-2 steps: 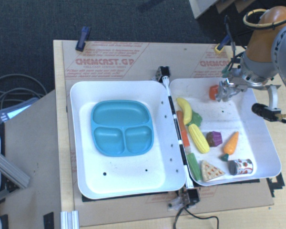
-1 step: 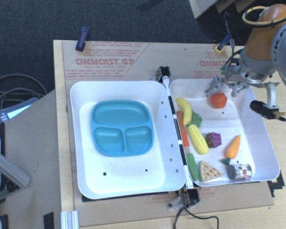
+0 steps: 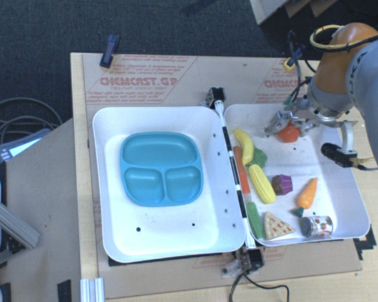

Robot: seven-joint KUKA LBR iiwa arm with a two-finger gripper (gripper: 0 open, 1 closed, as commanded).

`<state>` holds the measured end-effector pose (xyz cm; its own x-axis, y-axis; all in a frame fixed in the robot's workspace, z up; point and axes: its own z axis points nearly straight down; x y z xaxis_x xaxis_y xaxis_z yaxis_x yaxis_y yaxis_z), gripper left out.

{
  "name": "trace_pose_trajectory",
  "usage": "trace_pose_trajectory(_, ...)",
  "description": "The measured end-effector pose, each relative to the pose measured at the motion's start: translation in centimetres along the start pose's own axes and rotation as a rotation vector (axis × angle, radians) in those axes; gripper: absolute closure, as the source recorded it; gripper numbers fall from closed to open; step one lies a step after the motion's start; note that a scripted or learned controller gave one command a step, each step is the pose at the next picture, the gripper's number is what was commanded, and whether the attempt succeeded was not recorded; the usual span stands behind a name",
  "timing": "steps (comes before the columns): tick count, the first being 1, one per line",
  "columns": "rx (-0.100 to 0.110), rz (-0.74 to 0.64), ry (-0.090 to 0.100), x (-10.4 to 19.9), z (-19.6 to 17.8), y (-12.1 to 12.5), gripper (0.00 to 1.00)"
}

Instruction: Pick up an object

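Nearest the camera, at the front edge of the right bin (image 3: 359, 222), stand a small can (image 3: 317, 225) lying on its side and a pizza slice (image 3: 277, 226), with a green vegetable (image 3: 255, 219) just left of the slice against the bin's left wall. Behind these lie a carrot (image 3: 307, 193), a purple piece (image 3: 281, 184) and a corn cob (image 3: 261, 183). Farther back, a banana (image 3: 243, 142) lies near the left wall, with an orange stick (image 3: 240, 165) beside it and a green piece (image 3: 259, 157) between the banana and the corn cob.

Both bins rest on the table (image 3: 145, 80). The left bin (image 3: 107, 187) holds a blue divided plate (image 3: 162, 168) with three compartments; the plate lies flat near the bin's middle.

At the back of the right bin, the hand (image 3: 290, 128) is positioned low over a red object (image 3: 289, 134). The red object sits between the fingers, touching or nearly touching the bin floor. Whether the fingers actually press on it cannot be told at this resolution. The arm (image 3: 340, 68) enters from the right, its orange band above the wrist.
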<state>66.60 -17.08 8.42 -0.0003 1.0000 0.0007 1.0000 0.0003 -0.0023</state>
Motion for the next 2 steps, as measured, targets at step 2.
trace_pose_trajectory(2, -0.005, -0.001, 0.000, 8.1, -10.1, -2.0, 1.00)
